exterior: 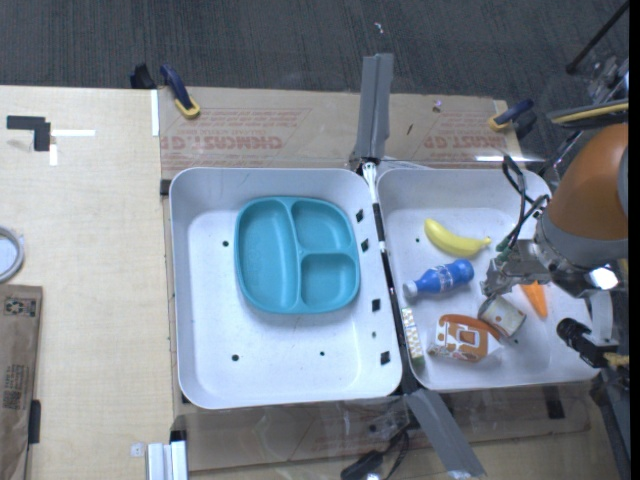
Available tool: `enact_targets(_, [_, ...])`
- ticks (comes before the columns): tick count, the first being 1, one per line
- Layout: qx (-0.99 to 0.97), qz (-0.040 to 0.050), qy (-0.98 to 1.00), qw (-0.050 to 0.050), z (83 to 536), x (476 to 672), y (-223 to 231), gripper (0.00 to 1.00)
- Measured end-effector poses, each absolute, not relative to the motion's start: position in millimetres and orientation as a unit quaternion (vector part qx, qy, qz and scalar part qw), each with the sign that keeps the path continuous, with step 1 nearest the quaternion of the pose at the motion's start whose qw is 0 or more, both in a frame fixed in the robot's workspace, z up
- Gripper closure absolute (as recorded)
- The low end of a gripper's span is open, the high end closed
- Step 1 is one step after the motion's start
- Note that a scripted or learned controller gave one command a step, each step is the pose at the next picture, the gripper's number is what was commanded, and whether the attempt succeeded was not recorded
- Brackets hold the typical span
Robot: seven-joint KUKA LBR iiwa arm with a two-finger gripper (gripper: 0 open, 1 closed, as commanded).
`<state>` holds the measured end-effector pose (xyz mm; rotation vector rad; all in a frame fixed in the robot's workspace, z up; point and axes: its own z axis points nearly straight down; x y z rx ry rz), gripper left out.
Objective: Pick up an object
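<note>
Two bins | left bin (190, 298): teal plate (297, 255) | right bin (452, 193): banana (455, 236), bottle (438, 279), carrot (537, 298) | tool (508, 280) state: cannot tell

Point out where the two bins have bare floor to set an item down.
Left bin: a bare strip runs below the blue divided plate, plus margins at its left. Right bin: open floor above the banana. Crowded around the blue bottle, orange-white packet, orange piece and gripper.

Right bin (455, 193) crowded by 4 objects; left bin (200, 268) open around blue plate (297, 254).
</note>
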<state>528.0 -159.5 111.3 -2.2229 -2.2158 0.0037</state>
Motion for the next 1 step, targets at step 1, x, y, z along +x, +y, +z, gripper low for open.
enact_targets(1, [-0.708,0.0012,-0.706,0.001,111.3,528.0,-159.4,0.00])
